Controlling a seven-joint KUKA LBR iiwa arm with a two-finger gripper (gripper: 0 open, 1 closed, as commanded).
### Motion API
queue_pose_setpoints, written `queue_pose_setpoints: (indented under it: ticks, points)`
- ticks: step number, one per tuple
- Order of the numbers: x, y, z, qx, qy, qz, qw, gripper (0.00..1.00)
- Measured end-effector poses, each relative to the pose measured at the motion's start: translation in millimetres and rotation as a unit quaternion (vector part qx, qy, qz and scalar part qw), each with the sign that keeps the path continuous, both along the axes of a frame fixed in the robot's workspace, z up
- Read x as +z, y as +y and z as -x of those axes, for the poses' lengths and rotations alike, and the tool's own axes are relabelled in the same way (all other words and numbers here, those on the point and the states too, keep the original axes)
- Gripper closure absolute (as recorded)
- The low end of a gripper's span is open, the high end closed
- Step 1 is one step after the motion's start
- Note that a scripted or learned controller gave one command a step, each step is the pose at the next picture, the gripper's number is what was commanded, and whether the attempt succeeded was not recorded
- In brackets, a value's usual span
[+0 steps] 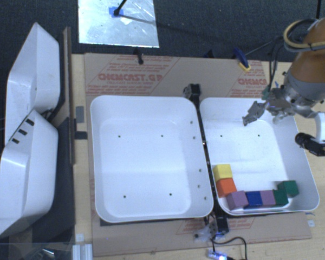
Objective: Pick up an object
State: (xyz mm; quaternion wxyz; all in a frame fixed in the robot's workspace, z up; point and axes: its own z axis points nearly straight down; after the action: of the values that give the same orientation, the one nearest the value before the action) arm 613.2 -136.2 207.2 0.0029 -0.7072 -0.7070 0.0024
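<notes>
Blocks (254, 193) clustered lower right of frame in right bin (260, 150); claw (255, 114) upper right, well apart, finger spread indiscernible, nothing visibly held.

**Our arm: orange, grey and cabled**

We see the arm (310, 64) as a rounded orange segment with a grey band of casing at its lower edge. Below it sits a wrist of pale grey metal parts, small and angular, too blurred for us to make out screws or markings. Thin dark cables loop beside the orange segment.
</notes>
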Motion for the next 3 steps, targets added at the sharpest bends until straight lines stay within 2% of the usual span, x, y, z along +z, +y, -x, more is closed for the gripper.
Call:
queue_pose_setpoints:
  ticks: [1,3]
  points:
    - [5,0,-2,0.000,-0.004,0.0004,1.0000,0.00]
    - [-114,1,9,0.000,-0.002,0.0000,1.0000,0.00]
